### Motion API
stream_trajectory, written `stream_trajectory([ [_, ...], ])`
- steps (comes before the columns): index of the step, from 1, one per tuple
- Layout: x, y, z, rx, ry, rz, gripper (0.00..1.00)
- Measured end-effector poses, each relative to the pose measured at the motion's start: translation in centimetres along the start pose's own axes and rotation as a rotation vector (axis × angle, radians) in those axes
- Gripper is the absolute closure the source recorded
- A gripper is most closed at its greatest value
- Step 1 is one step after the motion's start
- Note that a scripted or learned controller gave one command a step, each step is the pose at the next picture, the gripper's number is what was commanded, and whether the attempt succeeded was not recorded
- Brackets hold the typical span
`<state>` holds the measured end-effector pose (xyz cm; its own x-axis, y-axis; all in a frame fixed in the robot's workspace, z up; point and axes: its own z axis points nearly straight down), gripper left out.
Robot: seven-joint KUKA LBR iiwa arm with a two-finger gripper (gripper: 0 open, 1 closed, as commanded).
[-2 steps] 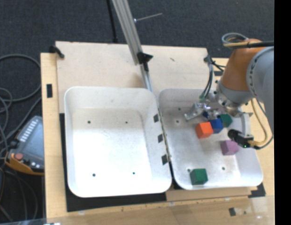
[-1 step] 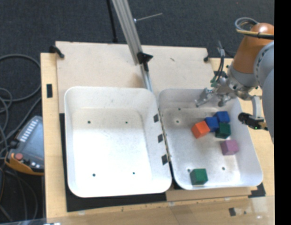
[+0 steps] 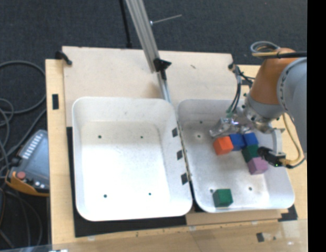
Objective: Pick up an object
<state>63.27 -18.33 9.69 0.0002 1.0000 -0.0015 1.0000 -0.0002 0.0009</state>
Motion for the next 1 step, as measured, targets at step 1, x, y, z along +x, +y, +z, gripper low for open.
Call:
stream_trajectory([
  [1, 1.91, -0.50, -5.28, -0.006, 0.000, -0.004, 0.00],
])
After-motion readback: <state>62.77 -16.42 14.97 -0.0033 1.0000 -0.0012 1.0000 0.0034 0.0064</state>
